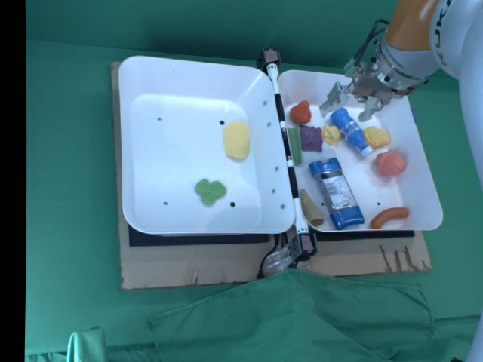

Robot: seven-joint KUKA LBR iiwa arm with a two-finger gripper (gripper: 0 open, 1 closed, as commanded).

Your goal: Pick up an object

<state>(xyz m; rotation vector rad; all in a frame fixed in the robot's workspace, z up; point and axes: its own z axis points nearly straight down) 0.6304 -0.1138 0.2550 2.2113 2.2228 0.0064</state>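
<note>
My gripper (pixel 350 105) hovers over the back of the right bin (pixel 425 173), open, its two fingers spread to either side of the top end of a small blue bottle (pixel 352 130). Nothing is held between them. Around the bottle lie a yellow piece (pixel 331 134), an orange-yellow piece (pixel 376 136), a red strawberry-like toy (pixel 301 112) and a purple piece (pixel 311 137).
The right bin also holds a blue packet (pixel 336 192), a pink lump (pixel 391 163), a sausage (pixel 389 216), a cone (pixel 310 207) and a green stick (pixel 294 146). In the left bin (pixel 151 89) lie a yellow slice (pixel 236 139) and a green leaf (pixel 210 191). Green cloth (pixel 302 315) bunches at the front.
</note>
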